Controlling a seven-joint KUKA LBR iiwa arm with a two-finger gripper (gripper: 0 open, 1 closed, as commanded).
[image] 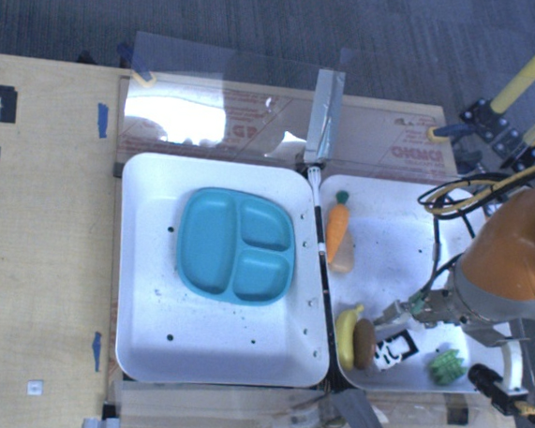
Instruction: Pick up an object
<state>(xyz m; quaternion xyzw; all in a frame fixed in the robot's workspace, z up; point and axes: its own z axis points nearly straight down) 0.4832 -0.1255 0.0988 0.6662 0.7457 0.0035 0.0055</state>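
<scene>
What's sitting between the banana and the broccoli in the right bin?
In the camera view, a brown object touches the banana; then the black-and-white piece by the gripper, then bare floor to the broccoli.

A blue divided plate point(237, 247) lies in the left white bin point(135, 318).

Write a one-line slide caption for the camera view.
KUKA arm's claw hovers in the right bin near a banana, carrot and broccoli; left bin holds a blue tray.
</scene>
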